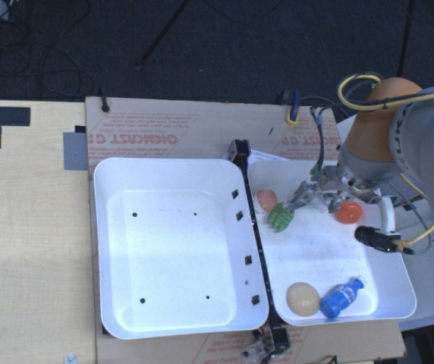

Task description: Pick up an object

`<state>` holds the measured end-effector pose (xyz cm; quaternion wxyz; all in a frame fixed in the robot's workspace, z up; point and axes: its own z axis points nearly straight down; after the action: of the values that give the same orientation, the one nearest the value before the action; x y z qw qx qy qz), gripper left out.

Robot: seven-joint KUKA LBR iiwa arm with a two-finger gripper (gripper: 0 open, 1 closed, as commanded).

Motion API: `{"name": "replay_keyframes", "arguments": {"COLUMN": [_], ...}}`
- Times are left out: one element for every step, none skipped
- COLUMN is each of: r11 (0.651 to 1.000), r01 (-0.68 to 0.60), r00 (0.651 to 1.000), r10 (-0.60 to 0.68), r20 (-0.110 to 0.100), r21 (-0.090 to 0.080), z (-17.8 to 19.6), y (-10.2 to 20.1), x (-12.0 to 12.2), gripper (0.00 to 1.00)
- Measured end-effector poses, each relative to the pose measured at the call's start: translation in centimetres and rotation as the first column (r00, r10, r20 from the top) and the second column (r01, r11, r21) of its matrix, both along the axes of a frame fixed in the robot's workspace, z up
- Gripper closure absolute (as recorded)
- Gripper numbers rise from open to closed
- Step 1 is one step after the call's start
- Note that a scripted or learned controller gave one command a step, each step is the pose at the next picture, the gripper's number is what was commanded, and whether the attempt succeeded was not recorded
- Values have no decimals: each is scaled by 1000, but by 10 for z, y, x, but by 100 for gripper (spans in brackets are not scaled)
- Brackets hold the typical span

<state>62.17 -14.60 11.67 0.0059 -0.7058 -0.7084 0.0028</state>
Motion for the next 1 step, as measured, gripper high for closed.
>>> {"name": "replay_keyframes", "arguments": {"r11": [1000], "r01": [-7], "r00": [1000], "r10": [7], "r20": [18], "r21": [-1], "z": [76], "y": [99], "x": [25], "gripper": [0]}}
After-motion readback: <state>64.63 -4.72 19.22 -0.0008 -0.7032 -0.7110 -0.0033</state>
